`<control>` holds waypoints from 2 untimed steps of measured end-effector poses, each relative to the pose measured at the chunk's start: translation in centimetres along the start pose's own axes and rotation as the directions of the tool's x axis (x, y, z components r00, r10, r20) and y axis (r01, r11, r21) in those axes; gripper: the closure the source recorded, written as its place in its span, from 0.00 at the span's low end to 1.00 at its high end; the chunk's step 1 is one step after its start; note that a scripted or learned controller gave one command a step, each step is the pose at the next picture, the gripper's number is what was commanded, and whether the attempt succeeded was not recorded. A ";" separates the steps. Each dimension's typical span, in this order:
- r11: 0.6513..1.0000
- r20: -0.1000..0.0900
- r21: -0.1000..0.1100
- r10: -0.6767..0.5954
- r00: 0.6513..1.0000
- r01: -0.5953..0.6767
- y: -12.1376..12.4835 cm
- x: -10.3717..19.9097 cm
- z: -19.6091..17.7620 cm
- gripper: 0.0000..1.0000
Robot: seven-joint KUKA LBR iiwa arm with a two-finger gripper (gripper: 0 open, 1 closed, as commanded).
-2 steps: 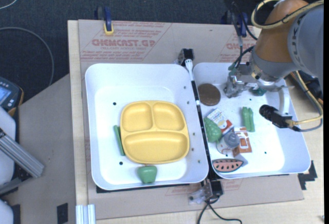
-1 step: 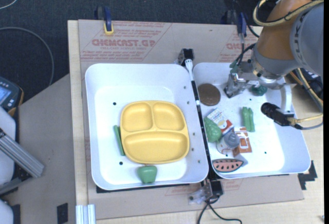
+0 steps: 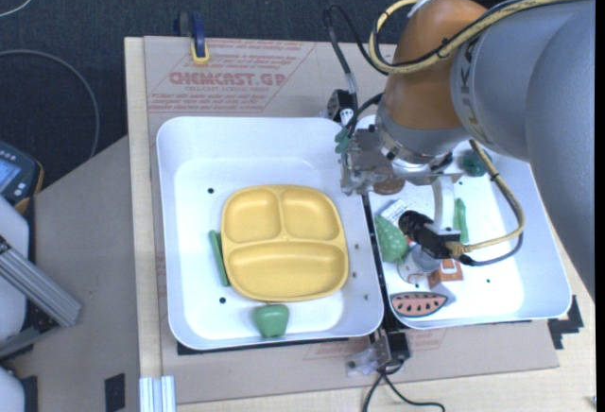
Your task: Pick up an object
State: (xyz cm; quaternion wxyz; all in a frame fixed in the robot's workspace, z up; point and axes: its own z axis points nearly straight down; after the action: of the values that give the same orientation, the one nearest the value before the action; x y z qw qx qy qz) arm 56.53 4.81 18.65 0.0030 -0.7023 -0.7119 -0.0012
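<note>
Yellow plate [image 3: 284,242] lies in the left bin [image 3: 180,212].

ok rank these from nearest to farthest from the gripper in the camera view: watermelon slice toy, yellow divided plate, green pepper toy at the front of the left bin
Measured from the gripper, at the divider near the back of the bins:
1. Yellow divided plate, in the left bin, just left of the gripper.
2. Watermelon slice toy, front of the right bin.
3. Green pepper toy, front edge of the left bin.

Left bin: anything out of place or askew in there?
Mostly tidy. The yellow divided plate lies flat and upright in the left bin. One oddity: a green stick-like piece is wedged partly under the plate's left edge. A green toy sits apart by the near wall. No spills or damage visible.
</note>
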 end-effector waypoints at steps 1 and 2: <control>1.000 0.005 -0.001 0.013 1.000 -0.013 0.2 -0.9 -0.9 1.00; 1.000 -0.002 -0.021 -0.002 1.000 0.002 2.9 11.9 -14.0 1.00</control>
State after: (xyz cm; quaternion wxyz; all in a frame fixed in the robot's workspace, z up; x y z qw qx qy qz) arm 59.30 16.65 32.73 -0.0036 -0.7016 -0.7125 -0.0094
